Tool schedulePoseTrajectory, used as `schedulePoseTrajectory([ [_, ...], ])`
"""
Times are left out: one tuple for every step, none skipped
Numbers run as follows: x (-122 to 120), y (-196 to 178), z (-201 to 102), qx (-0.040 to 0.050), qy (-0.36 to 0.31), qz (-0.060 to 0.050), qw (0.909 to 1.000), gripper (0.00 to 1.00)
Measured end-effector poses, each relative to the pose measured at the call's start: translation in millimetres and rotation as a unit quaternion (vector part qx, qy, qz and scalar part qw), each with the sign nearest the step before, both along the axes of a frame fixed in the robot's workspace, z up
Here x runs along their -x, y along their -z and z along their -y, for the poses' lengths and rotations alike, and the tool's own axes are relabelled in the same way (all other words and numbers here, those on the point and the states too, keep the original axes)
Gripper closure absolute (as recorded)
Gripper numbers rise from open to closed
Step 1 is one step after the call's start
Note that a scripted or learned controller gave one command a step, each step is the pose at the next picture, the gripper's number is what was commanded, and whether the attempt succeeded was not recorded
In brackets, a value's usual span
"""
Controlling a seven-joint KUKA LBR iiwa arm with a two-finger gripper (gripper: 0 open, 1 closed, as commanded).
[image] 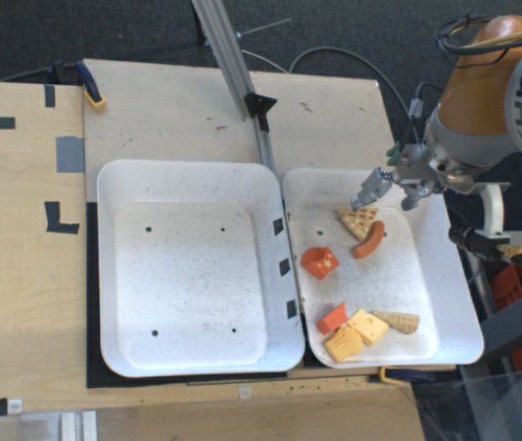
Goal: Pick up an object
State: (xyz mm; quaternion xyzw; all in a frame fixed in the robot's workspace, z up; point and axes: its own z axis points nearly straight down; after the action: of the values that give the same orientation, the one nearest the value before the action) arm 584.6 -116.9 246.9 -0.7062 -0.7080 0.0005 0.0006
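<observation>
Orange sausage [368, 240] sits in my right bin [449, 274]. Hand [391, 191] hovers just above the waffle slice [358, 220], spread wide, holding nothing

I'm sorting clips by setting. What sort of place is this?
Probably a robotics lab bench set up for grasping trials. A robot arm with a gripper reaches over two white bins on a plywood bench, and the right bin holds toy food such as a sausage.
</observation>
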Motion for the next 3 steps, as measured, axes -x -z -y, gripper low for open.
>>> schedulePoseTrajectory([
  [0.0,0.0,0.1,0.0000,0.000,0.000,1.0000,0.00],
  [6.5,45.7,-4.1,0.0001,0.001,-0.002,1.0000,0.00],
  [6.3,96.6,-9.0,-0.0001,0.000,-0.003,1.0000,0.00],
])
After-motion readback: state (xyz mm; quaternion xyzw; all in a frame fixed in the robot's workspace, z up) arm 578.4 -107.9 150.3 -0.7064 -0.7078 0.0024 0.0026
